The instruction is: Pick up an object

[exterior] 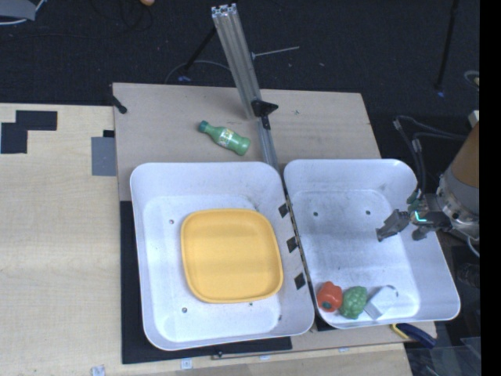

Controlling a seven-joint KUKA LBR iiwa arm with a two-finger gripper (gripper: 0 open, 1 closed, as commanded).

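In the right bin (344,182), near its front left corner, lie a red-orange pepper-like toy (329,295), a green bumpy toy (354,301) touching it, and a small grey-white piece (377,302) beside them. My gripper (405,226) hangs over the right bin's right side, well behind and to the right of those objects. Its two dark fingers stand apart with nothing between them. A yellow square plate (231,254) lies flat in the left bin (156,210).
A green bottle (225,137) lies on its side on the bench behind the left bin. A slanted metal rail (243,53) rises from behind the gap between the bins. Black clips (291,244) sit along the divide.
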